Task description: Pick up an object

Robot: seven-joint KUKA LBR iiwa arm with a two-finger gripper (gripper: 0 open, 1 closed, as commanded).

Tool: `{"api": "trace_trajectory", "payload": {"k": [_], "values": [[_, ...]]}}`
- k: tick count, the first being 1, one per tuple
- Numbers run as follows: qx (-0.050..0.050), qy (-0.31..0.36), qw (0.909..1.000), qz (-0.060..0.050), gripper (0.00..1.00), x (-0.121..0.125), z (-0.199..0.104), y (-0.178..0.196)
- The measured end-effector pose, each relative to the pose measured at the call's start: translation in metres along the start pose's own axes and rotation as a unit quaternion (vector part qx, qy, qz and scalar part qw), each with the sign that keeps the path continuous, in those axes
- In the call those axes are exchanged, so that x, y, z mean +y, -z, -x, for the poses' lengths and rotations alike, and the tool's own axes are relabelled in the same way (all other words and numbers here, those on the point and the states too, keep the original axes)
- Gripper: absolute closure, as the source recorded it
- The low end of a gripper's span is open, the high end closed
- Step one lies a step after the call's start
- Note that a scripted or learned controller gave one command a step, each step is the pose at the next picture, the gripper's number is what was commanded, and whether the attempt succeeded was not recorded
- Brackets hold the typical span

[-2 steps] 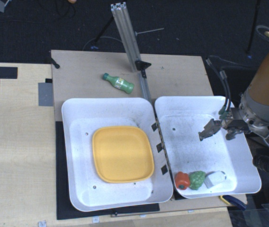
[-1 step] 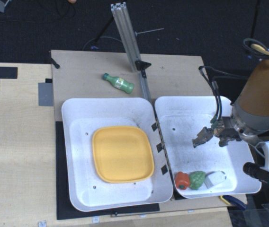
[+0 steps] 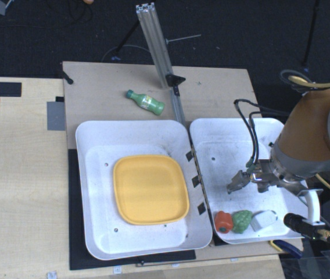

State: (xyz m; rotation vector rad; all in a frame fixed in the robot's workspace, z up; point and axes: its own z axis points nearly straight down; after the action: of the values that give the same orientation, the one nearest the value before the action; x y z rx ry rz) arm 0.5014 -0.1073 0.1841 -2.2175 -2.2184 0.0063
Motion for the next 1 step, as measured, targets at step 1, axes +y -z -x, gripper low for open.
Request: {"api": "trace_trajectory", "payload": {"k": [1], "values": [[0.0, 0.0, 1.0, 0.0, 0.0, -0.0004, 0.0008, -0.0632]]}}
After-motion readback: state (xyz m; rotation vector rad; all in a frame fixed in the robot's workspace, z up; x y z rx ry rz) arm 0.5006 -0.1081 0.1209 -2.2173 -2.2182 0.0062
